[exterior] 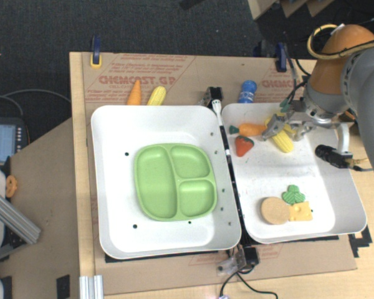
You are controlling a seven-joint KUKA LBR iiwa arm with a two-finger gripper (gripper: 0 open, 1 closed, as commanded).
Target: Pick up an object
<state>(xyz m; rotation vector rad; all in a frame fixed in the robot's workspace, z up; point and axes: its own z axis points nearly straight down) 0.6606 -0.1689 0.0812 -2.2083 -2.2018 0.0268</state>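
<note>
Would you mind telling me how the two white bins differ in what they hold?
The left bin holds one green divided plate; the right bin holds several small toy foods, including a strawberry and corn. The end effector is over the right bin, not the left. Both are shallow and white.

view: single, fixed above bench [174, 67] | facing: down at a slant | range: mid, both white bins [112, 129] framed | arm [355, 61] entering from right

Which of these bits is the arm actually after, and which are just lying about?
Job, in the right bin, by the gripper:
toy corn cob
toy carrot
toy strawberry
biscuit
cheese
green sprig

Lying about:
green divided plate
blue bottle
carrot and corn behind the bins
</note>
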